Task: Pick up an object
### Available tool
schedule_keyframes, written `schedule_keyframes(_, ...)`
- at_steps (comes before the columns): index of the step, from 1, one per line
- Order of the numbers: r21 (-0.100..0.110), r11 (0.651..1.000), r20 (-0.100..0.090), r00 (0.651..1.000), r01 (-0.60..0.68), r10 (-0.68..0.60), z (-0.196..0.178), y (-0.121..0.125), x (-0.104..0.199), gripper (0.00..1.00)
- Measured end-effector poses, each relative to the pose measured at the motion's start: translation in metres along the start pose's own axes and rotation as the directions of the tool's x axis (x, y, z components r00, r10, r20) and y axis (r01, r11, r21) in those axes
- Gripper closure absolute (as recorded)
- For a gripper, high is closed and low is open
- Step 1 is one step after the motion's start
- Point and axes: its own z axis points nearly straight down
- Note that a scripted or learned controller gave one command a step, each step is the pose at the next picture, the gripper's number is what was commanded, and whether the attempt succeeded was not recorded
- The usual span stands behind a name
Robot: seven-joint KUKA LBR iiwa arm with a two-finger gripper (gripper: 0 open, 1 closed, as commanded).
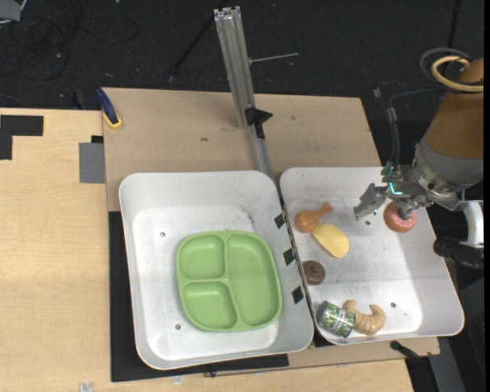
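My gripper [386,206] hangs over the far right part of the right bin [416,284], its fingers spread open with nothing between them. One finger [366,204] points left toward an orange pear-shaped toy [314,216]. A pink-red round toy [403,220] lies just under the other finger, partly covered by it. A yellow lemon-like toy [331,240] rests left of the gripper. Nearer the front lie a small brown round piece [313,271], a green can [336,319] on its side and a tan croissant [368,318].
The left bin [147,219] holds a green divided plate [229,282]. An upright metal post [237,72] stands behind the seam between the bins. The bare middle of the right bin floor lies between the lemon and the croissant.
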Motion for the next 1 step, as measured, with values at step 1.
schedule_keyframes(1, -0.002, 1.000, 0.000, 1.000, 0.000, 0.000, -0.0007, 0.0004, 0.0000, 0.00)
